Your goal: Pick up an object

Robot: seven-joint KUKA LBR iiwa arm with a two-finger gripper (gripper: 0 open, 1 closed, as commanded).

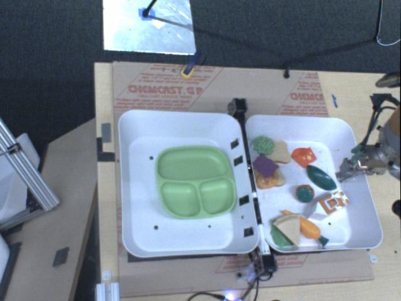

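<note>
The right bin [351,133] holds several toy foods: a green leafy piece [264,145], a tan slice [280,152], a purple piece [265,166], an orange-red piece [303,157], a dark green pod [321,178], a teal ball [304,193], a small orange-and-white box [333,202] and an orange carrot [309,228]. My gripper [348,168] hangs over the bin's right side, just right of the dark green pod. Nothing shows between its fingers.
The left bin [138,137] holds a light green divided tray [193,180]. A black divider with clips [245,174] runs between the bins. Cardboard [163,86] lies under both, and a shiny sheet [149,16] lies beyond the bench.
</note>
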